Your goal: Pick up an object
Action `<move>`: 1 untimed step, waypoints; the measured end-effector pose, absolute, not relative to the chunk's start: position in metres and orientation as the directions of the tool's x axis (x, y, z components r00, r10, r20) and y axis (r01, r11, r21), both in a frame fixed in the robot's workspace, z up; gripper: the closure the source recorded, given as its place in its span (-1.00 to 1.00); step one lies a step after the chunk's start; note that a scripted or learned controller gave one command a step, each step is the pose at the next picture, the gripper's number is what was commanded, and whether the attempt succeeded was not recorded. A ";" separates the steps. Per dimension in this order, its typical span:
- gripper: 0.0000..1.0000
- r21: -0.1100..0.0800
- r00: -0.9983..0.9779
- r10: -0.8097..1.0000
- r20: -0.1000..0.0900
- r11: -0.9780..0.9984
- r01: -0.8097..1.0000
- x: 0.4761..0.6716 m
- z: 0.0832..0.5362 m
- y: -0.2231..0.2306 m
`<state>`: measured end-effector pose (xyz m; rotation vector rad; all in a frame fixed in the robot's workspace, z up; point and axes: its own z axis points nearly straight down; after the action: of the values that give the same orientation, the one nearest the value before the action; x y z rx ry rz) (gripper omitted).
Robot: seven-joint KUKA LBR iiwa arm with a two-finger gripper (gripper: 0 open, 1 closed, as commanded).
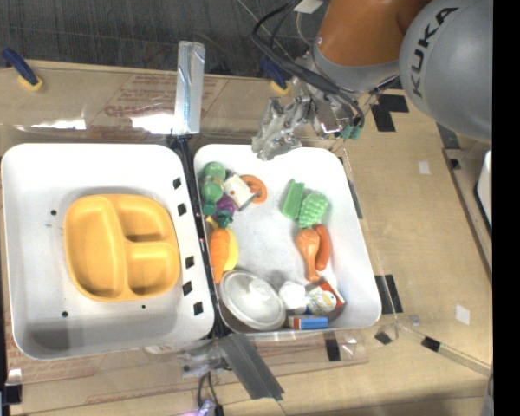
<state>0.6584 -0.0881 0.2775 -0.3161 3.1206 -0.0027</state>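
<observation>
**Tool poised over the far rim of the right bin, its grip unreadable**

Camera view: the tool hangs at the far edge of the right bin, its pale metal tip just over the rim near the bin's far-left corner; how it is set, apart or together, I cannot tell, since the metal parts blur into one another and into the cables above; nothing can be seen held in it, and it touches no toy. The toys lie below it in the right bin: a green and purple cluster by the left wall, an orange-rimmed piece beside it, a green ridged block and a knobbly green piece toward the middle, an orange drumstick shape, a carrot, a metal pot with lid at the near edge. The left bin holds a yellow divided tray. The arm is cut off by the frame's top and right; small items by the pot are too jumbled to name.
</observation>
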 end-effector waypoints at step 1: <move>1.00 -0.004 -0.979 -0.203 -0.009 0.979 -0.203 0.659 0.289 -0.088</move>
<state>0.6595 -0.0878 0.2891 -0.3189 3.1161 -0.0046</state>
